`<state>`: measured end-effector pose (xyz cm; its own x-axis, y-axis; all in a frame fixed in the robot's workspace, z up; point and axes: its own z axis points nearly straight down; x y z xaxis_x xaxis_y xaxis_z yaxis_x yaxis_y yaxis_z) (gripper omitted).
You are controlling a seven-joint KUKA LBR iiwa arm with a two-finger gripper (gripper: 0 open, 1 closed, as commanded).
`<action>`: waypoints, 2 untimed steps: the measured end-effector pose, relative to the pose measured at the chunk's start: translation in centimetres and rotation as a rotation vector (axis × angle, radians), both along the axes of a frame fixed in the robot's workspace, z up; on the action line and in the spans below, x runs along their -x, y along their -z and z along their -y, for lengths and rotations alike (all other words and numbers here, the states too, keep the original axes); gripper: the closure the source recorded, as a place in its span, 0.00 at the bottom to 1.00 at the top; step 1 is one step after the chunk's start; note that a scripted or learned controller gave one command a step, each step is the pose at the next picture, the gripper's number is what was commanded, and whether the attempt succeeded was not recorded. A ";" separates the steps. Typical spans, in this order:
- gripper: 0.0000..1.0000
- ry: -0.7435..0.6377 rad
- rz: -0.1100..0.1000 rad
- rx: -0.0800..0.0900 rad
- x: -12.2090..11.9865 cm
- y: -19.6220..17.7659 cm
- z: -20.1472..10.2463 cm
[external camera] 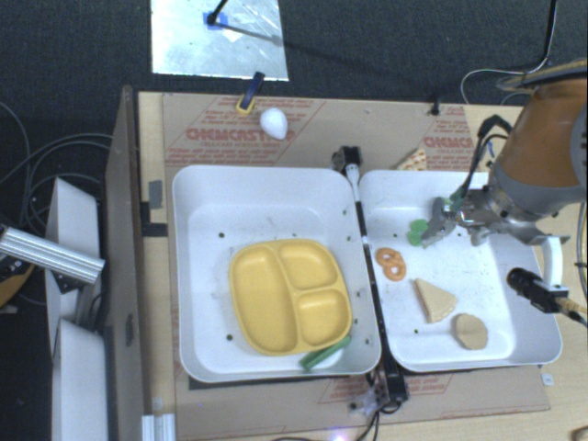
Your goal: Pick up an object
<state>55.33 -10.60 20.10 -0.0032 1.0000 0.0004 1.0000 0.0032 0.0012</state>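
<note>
- Nearest the camera, at the left bin's (197, 274) six o'clock edge, a green pod-shaped piece (323, 354) lies against the rim of a yellow divided tray (288, 294), which sits in that bin's middle.
- In the right bin (528, 343), a tan round piece (471, 331) sits at about five o'clock, a tan wedge (434, 299) just beside it toward the centre, and an orange pretzel (391, 264) at nine o'clock near the divider.
- A small green thing (419, 231) lies at about eleven o'clock in that bin, and looks like the likeliest target.
- The hand (447, 225) hangs low just beside it, at its three o'clock, on the grey arm (542, 168).
- Whether the fingers stand wide or narrow cannot be told, and nothing shows between them.
- Judged from this, the step in hand is the approach, with the grasp not yet made.
- The next move calls for centring over the green thing, closing on it and lifting straight up, clear of the bin wall.
</note>
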 end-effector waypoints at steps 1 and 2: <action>0.00 0.004 -0.007 -0.002 5.4 5.4 -0.1; 0.00 0.003 0.002 0.001 4.5 11.8 -0.7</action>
